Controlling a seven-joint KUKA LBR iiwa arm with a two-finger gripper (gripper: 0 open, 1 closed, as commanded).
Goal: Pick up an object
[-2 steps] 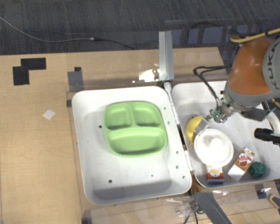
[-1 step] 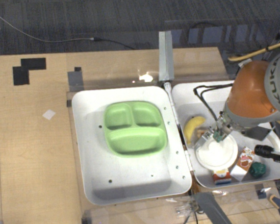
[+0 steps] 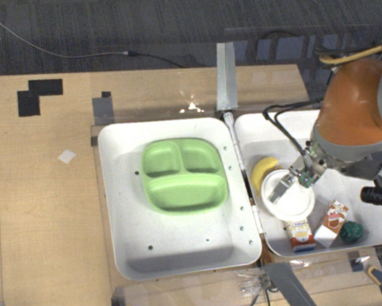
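Note:
My gripper (image 3: 287, 184) hangs low in the right bin (image 3: 269, 131), over the rim of a white round cup (image 3: 291, 203). A yellow fruit-like object (image 3: 262, 171) lies just left of the gripper, partly behind the cup. In front of the cup stands a small orange and white carton (image 3: 300, 234). A red and white carton (image 3: 332, 223) and a dark green object (image 3: 352, 232) sit at the bin's front right. Nothing shows between the gripper and the cup that tells whether they touch.
The left bin (image 3: 129, 242) holds a light green divided plate (image 3: 182, 175) near its middle. A metal divider post (image 3: 225, 78) stands behind the wall between the bins. The arm's orange band (image 3: 354, 106) and black cables cover the right bin's back right.

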